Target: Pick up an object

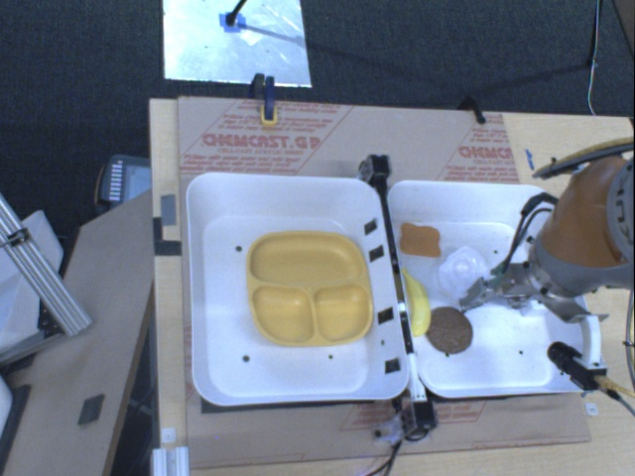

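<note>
I'm watching the two-finger gripper [474,297] hanging low in the right white bin [496,198] — can't tell its state. Nearest obj is the clear crumpled plastic cup [462,269], touching it on the upper-left side; brown round cookie-like disc [449,330] sitting just below-left.

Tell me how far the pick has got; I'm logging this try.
Done: the arm is over the right bin, gripper low beside the clear cup. In hand: nothing visibly. Left: gripping and lifting something, such as the cup, brown disc or orange piece.
</note>
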You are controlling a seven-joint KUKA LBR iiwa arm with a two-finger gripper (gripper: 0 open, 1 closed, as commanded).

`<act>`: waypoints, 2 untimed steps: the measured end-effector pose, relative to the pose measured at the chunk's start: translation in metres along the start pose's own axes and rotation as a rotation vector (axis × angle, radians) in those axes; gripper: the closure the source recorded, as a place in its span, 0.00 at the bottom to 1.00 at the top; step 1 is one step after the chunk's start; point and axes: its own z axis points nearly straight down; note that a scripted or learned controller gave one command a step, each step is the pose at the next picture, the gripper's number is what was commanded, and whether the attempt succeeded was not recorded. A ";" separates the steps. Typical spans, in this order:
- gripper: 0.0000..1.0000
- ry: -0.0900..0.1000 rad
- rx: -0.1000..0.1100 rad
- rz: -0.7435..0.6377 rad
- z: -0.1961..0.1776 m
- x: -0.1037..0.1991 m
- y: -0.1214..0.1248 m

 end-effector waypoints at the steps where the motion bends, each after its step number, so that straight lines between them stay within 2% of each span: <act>1: 1.00 0.000 0.005 0.001 -0.008 0.000 -0.002; 2: 1.00 0.000 0.004 0.001 -0.053 -0.006 -0.002</act>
